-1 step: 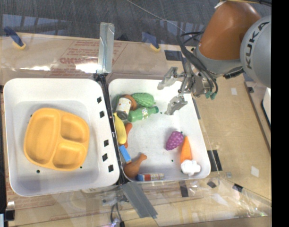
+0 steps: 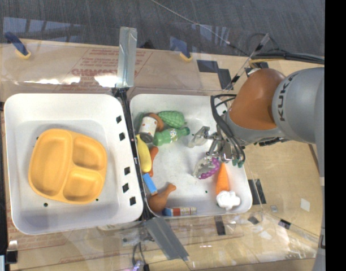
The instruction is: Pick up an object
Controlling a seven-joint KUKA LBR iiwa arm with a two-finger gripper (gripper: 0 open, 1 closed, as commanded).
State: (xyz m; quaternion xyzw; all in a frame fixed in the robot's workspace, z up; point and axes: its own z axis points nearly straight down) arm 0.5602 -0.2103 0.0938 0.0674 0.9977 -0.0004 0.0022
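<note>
My gripper [image 2: 204, 149] hangs low over the right bin [image 2: 187, 103], right of its middle, and is open. One fingertip [image 2: 200, 133] points at the bare bin floor. The other fingertip [image 2: 206, 163] lies right at a small purple toy [image 2: 210, 169]; nothing sits between the fingers. An orange carrot [image 2: 222, 176] lies just right of the purple toy, with a white lump [image 2: 228, 199] below it. A green corn-like toy [image 2: 171, 118], a green bottle [image 2: 168, 135] and a small can [image 2: 148, 127] sit at the bin's upper left.
A yellow banana [image 2: 143, 154], a blue piece [image 2: 149, 182], a brown drumstick [image 2: 160, 196] and a marker [image 2: 179, 210] line the right bin's left and front sides. The left bin [image 2: 20, 109] holds a yellow divided tray [image 2: 68, 165]. The arm's orange band [image 2: 255, 97] overhangs the right rim.
</note>
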